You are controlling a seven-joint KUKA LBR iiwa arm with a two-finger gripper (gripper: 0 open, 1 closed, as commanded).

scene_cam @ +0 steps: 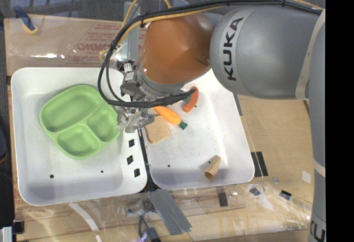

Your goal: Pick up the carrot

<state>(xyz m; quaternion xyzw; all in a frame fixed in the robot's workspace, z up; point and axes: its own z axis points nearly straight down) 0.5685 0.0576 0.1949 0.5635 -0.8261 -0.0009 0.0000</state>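
**Operator:** One carrot [168,115] is what I'm after, and it lies in the right bin [232,141], up near that bin's upper left part. Its long axis runs at a slant, thick orange end up-left, green tip down-right.

**Second:** Where is the claw from it?

**Operator:** My claw [133,119] hangs to the carrot's left and a touch lower, over the seam where the two bins meet. So the carrot lies to the claw's right, close by but apart from it. I see nothing between the fingers, and I cannot tell from here whether they stand open or closed; the wrist and the cable bundle [113,63] crowd that spot.

**Second:** What sits around the carrot?

**Operator:** A tan bread-like piece [157,132] lies just below it, almost touching its underside. A red-orange sausage-shaped thing [190,100] lies just up-right of it. A small brown cone [213,168] is well apart, low in the same bin. The green divided plate [80,120] is in the left bin [33,180], out of the way.

**Second:** What's the risk?

**Operator:** I judge the tan piece the nuisance: coming in from the left, a finger could nudge it. I'd want the fingers set across the carrot's slant.
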